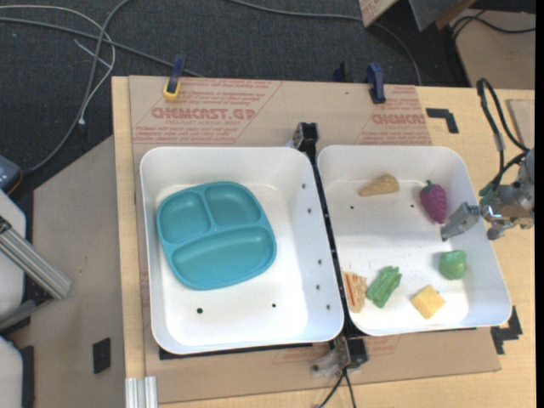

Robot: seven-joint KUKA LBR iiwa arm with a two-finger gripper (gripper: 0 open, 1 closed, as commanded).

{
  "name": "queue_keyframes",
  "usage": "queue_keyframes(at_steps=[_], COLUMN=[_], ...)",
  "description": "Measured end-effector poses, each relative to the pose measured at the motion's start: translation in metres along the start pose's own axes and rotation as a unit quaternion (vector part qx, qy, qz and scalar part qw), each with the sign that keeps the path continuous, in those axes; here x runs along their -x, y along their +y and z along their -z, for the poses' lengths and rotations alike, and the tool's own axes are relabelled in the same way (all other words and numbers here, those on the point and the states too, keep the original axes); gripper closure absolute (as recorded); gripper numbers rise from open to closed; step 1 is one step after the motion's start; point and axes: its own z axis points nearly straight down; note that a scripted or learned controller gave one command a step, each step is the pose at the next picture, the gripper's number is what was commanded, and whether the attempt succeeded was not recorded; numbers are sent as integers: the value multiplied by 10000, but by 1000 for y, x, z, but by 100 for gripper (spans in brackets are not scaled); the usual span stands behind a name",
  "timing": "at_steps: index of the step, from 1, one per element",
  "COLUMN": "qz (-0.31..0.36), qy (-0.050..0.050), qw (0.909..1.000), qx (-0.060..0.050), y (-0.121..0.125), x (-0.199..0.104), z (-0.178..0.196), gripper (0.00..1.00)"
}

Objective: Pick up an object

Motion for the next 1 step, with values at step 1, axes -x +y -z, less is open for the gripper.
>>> queue_keyframes(at_steps=[1], qz=[11], qy=[-13], qw=[10000], qx=[44], y=[2], x=[0], z=[4], gripper=[0])
